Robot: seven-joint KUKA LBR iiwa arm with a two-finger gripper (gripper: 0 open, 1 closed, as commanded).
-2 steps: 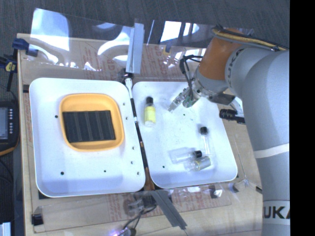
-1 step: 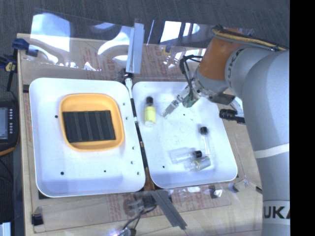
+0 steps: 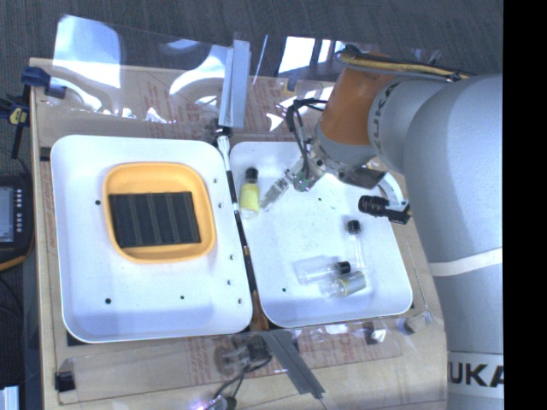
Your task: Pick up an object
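**Two bins, a few small bottles, gripper down by the yellow one**

Closest to the camera, in the near part of the right bin (image 3: 402, 301), two vials lie on their sides right next to each other. One is a clear vial (image 3: 314, 271) with a black cap. The second vial (image 3: 349, 285), just in front of it, has yellowish stuff inside. A bit further back, a thin clear tube (image 3: 354, 244) with a black cap lies toward the right wall, apart from that pair.

The left bin (image 3: 77, 297) holds an orange-yellow tray (image 3: 115, 182) with a dark ribbed insert (image 3: 154, 219), sitting about mid-bin.

Further back in the right bin, close against the wall next to the left bin, there's a yellow bottle (image 3: 249, 198) with its black cap toward the far side. The gripper (image 3: 273, 193) is low, just to the right of that bottle and angled toward it. Can't tell if it's touching, and honestly can't tell whether it's spread or pressed together from this angle.

Behind it, the grey arm (image 3: 444, 161) with its orange band (image 3: 346, 114) comes in from the right over the bin's far right corner.
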